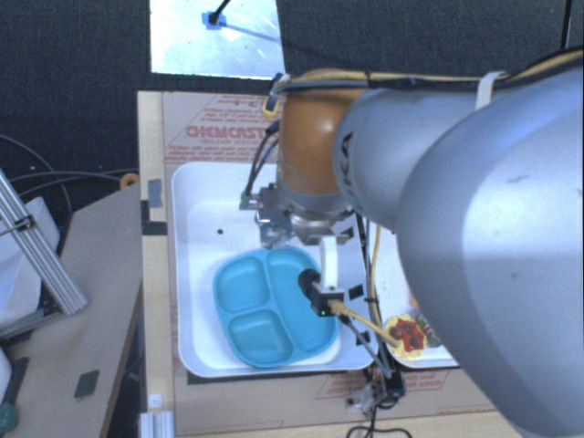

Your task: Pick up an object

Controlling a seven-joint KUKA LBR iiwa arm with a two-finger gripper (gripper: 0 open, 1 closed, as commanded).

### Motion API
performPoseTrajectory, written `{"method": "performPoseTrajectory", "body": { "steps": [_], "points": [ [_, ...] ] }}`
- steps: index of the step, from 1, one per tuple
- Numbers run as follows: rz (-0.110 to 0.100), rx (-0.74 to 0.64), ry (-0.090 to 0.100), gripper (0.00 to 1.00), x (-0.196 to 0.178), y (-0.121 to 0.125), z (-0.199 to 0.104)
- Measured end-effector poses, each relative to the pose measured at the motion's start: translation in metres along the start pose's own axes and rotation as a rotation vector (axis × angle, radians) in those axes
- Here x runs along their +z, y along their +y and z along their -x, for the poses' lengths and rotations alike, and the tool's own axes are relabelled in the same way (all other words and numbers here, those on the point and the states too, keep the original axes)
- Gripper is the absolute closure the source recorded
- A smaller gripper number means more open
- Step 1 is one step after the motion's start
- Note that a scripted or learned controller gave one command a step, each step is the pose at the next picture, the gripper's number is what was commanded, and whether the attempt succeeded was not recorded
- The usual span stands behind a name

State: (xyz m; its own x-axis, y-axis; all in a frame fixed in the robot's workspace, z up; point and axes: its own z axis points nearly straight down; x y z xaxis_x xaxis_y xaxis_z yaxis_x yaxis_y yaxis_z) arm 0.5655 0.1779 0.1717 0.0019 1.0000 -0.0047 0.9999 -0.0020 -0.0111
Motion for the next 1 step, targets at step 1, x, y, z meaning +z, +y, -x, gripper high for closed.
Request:
{"method": "performPoseTrajectory", "body": {
  "steps": [1],
  "points": [
    [0.004, -0.002, 0.004, 1.0, -0.0052, -0.0831, 0.0087]
  ]
}}
